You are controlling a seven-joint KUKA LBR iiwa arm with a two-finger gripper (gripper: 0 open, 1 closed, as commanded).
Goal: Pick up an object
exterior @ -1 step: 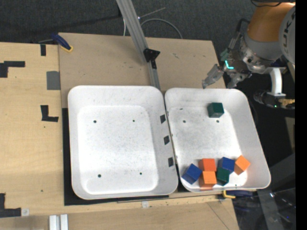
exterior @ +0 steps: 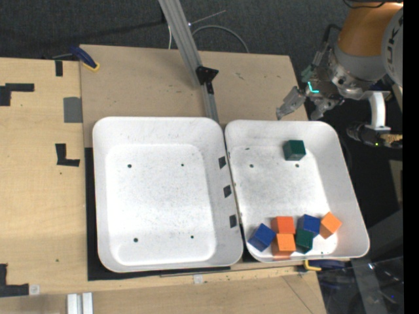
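My gripper (exterior: 303, 107) hangs above the far edge of the right bin (exterior: 346, 175), its two fingers spread open with nothing between them. A dark green cube (exterior: 294, 150) lies alone in the far part of that bin, a short way in front of and below the gripper. Along the bin's near wall sits a cluster of cubes: a blue cube (exterior: 262, 236), two orange cubes (exterior: 284, 224) (exterior: 285, 243), another blue cube (exterior: 310, 224), a green cube (exterior: 304, 241) and a third orange cube (exterior: 330, 224).
The left bin (exterior: 105, 175) stands beside the right one, with small black clips along their shared wall. A slanted metal rail (exterior: 186, 38) crosses the bench behind the bins. Black tape marks lie on the bench at left.
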